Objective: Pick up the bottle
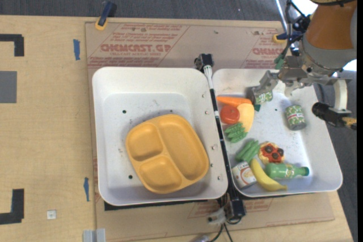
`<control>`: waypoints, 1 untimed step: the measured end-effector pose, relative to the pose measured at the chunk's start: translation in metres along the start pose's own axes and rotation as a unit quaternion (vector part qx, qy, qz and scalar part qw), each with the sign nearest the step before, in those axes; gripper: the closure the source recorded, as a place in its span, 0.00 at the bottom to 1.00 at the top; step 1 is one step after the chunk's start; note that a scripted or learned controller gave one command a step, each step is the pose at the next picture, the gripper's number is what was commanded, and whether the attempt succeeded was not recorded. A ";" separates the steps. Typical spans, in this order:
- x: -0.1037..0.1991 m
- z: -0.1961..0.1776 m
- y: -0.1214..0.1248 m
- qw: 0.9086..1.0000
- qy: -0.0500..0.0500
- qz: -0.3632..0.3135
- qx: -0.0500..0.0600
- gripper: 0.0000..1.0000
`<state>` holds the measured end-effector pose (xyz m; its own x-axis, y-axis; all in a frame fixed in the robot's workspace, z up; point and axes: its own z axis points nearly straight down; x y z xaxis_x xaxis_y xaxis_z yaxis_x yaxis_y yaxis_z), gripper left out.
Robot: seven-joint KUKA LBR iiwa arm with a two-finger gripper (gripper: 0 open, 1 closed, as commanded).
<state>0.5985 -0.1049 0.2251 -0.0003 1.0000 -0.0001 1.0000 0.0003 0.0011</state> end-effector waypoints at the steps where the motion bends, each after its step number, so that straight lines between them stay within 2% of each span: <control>1: -0.002 0.120 -0.059 0.996 0.000 -0.090 0.001 0.00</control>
<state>0.5393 -0.1072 0.1049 -0.1788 0.9839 0.0006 0.9839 0.1788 -0.0009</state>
